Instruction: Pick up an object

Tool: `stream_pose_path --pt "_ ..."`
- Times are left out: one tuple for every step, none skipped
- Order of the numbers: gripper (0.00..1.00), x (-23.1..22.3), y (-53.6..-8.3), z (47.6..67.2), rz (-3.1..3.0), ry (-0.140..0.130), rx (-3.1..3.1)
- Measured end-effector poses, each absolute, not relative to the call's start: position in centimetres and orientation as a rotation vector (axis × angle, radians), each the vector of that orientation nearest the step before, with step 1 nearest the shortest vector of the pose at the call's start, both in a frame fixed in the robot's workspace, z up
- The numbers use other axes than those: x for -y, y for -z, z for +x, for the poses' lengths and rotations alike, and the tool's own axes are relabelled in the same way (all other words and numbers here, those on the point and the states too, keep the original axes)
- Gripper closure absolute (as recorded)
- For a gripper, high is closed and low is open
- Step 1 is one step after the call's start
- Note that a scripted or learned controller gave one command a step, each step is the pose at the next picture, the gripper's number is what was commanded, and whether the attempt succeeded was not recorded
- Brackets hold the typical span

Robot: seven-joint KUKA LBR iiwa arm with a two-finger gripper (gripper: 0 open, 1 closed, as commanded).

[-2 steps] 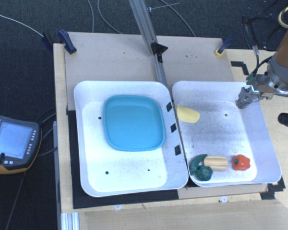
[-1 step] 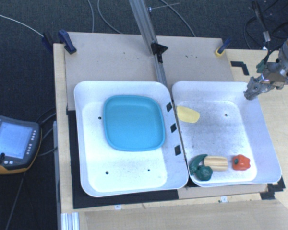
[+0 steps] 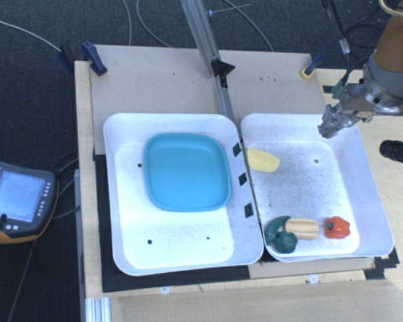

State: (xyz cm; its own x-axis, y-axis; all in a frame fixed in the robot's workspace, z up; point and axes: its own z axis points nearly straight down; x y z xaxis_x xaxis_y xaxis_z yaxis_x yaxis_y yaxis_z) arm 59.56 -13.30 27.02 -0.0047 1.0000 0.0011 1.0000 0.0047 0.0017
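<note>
- Camera view, looking down: the hand (image 3: 330, 127) hangs over the far right corner of the right bin (image 3: 369, 180), nothing between its fingers. Apart or together? Too small and blurred to tell.
- The arm (image 3: 393, 52) reaches in from the right, leaning over the bin's rim, so I judge this as an approach with no pick started.
- Candidates in that bin: a yellow piece (image 3: 262, 160) lies alone near the left wall, well apart from the hand.
- Along the near edge, a dark green toy vegetable (image 3: 280, 234), a tan cylinder (image 3: 302, 228) and a red pepper-like toy (image 3: 336, 227) line up in a row (green and tan look to be touching).
- The left bin (image 3: 121, 200) holds a blue square plate (image 3: 187, 172), flat and centred.
- Both bins sit side by side on the counter (image 3: 161, 79).
</note>
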Motion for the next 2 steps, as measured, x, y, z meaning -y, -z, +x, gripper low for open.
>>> stream_pose_path --pt "1.0 8.1 -27.4 59.8 2.216 -0.003 -2.227" --pt "1.0 2.7 -27.6 59.9 2.216 -0.002 -2.228"
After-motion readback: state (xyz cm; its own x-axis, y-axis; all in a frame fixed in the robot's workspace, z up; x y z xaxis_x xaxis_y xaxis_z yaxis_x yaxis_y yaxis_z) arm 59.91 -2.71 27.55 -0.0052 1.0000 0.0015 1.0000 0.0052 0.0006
